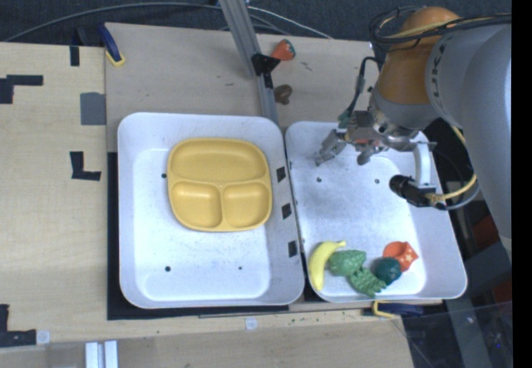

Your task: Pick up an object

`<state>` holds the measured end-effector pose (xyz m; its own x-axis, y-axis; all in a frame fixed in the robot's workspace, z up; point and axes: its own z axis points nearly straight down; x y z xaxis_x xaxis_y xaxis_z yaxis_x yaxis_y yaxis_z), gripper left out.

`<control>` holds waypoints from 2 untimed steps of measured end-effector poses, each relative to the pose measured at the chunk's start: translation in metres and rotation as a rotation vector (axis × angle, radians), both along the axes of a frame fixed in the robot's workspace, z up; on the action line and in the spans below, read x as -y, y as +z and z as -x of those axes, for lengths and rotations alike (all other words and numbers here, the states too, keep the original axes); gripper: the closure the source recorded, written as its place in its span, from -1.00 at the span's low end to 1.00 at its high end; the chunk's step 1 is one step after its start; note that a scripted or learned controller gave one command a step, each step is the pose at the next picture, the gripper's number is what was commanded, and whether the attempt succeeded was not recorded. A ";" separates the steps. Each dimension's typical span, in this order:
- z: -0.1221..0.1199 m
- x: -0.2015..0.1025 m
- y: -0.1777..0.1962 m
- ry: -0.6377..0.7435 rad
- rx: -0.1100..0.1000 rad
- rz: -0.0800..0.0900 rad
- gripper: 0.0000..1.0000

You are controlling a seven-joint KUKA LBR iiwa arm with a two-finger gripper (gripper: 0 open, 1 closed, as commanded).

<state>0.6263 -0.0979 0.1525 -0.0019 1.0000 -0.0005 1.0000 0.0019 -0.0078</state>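
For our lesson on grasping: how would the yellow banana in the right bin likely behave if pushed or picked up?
The banana looks like smooth moulded plastic, so probably light, stiff, slightly slippery. Its curve suggests it would pivot rather than roll. It touches the green toy, so a push would likely shift both.

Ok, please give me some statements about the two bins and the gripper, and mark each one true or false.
1. The yellow divided plate lies in the left bin. True.
2. The banana lies on the plate. False: it lies in the right bin, near its front edge.
3. The gripper is above the right bin's far end. True.
4. The gripper holds the banana. False: the fingers are open, with nothing between them.
5. The green toy is beside the banana. True.
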 end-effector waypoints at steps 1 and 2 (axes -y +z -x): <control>0.010 0.005 -0.059 -0.001 0.000 0.000 -1.00; 0.010 0.004 -0.064 0.000 0.006 0.001 -1.00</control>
<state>0.6163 -0.1023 0.0883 -0.0021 1.0000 -0.0012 1.0000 0.0021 -0.0022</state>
